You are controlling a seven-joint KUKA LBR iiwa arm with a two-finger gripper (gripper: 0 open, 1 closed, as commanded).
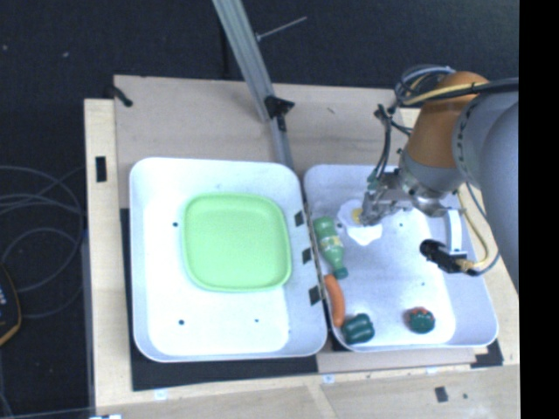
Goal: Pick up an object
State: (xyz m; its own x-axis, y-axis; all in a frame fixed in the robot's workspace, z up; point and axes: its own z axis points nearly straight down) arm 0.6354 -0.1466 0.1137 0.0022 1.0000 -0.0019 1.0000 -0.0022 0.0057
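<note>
While the arm (454,138) reaches in from the right, the gripper (371,209) sits low over the upper-middle of the right bin (393,278). Can't tell how wide it's set; too small and dark from this angle, and nothing is visibly held.

Closest candidate: a white piece (362,232), directly below the gripper tip on the bin floor. Touching or just apart, can't tell. There's a small yellow patch next to it on the left side, but what it is isn't clear.

Other items in the right bin:
- green bottle-shaped item (328,239), lying along the left wall, just left of the white piece
- orange carrot-like piece (334,297), below the bottle shape, also against the left wall
- dark green block (358,327), near the front-left corner, just beside the carrot's lower end
- round red-and-green item (420,319), near the front wall, well apart from the gripper

The left bin (157,308) holds a green plate (236,241), lying flat and roughly centred, well away from the gripper.

A grey bar (244,51) runs from the top of the view down to the gap between the bins at their far edge. Both bins sit side by side on the bench (192,112).
</note>
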